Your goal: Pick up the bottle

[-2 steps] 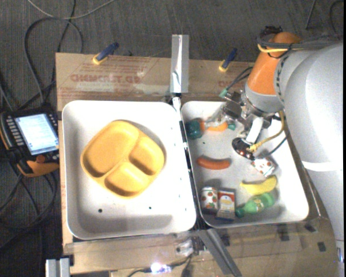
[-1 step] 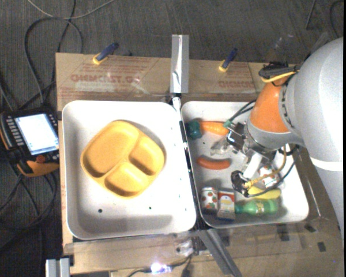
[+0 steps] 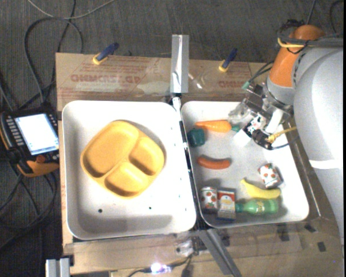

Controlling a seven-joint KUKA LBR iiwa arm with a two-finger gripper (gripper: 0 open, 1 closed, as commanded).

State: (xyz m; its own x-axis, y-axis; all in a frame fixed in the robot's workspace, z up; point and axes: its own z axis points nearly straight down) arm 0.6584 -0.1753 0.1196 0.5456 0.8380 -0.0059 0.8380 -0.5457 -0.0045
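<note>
The green bottle lies on its side near the front right corner of the right bin, just below a banana. My gripper hangs over the back of the same bin, beside the right end of a carrot. It is well away from the bottle, toward the back of the bin.
A teal cup, a sausage, a spotted can, another can and a small box share the right bin. The box touches the bottle's left end. A yellow divided plate lies in the left bin.
</note>
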